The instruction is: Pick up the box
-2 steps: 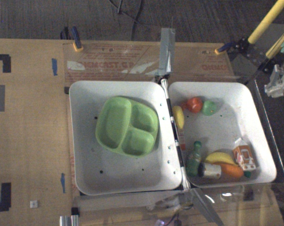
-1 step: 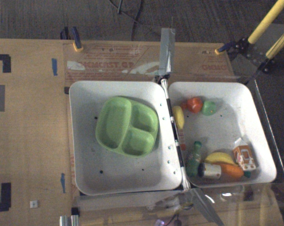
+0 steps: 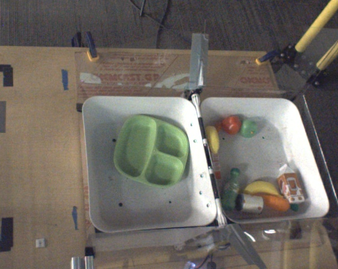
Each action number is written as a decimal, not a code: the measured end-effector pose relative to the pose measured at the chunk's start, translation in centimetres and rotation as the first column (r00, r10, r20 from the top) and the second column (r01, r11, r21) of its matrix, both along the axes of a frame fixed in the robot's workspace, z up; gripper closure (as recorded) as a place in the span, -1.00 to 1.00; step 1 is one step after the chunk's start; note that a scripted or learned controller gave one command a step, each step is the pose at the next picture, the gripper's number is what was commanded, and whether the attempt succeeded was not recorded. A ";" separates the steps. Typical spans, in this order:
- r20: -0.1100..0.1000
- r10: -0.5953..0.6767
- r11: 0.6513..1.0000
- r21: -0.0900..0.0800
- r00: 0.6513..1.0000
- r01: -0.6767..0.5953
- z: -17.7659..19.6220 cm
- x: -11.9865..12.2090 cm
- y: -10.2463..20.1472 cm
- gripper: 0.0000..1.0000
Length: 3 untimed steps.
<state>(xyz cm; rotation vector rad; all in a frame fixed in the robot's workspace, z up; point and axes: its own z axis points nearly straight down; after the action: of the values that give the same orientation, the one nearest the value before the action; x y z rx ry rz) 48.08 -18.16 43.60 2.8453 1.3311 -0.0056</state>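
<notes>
The box (image 3: 291, 187) is a small orange and white carton. It lies tilted in the right bin (image 3: 303, 128), near that bin's front right corner. An orange carrot (image 3: 276, 203) and a yellow banana (image 3: 261, 187) lie just to its left, the carrot close to touching it.
The right bin also holds a green bottle (image 3: 231, 186), a small can (image 3: 250, 203), a red tomato (image 3: 231, 124), a green fruit (image 3: 248, 128) and a yellow piece (image 3: 212, 139) by the divider. A green divided plate (image 3: 152, 150) sits in the left bin (image 3: 101, 195). Yellow poles (image 3: 323, 17) stand at the back right.
</notes>
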 end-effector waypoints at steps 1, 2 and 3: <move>0.004 0.106 0.994 -0.001 0.994 -0.106 -0.1 -0.1 -3.3 1.00; 0.036 0.077 0.997 -0.010 0.996 -0.076 -31.3 1.8 -1.2 1.00; 0.002 -0.034 0.999 0.002 0.999 0.034 -15.5 6.3 -0.6 1.00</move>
<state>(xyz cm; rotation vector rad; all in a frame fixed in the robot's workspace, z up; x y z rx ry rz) 54.38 -18.79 28.09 2.8685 1.2825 -0.0014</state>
